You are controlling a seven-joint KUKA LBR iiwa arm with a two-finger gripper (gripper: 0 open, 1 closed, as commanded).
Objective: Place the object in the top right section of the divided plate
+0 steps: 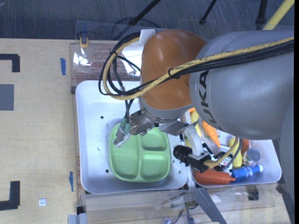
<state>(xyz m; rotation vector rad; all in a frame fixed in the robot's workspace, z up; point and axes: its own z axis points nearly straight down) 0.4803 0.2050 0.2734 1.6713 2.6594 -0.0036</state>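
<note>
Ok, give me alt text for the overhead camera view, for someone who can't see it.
A grey and orange robot arm reaches from the right over a green divided plate in the left white bin, its gripper at the plate's upper left edge. The right bin holds a jumble of colourful items.

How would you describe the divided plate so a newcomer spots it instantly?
Start at the left white bin. Near its front edge, under the arm's gripper, lies the divided plate: light green, rounded-square, with raised ridges splitting it into sections. It is the one green thing in that bin; the colourful toys sit in the right bin.
</note>
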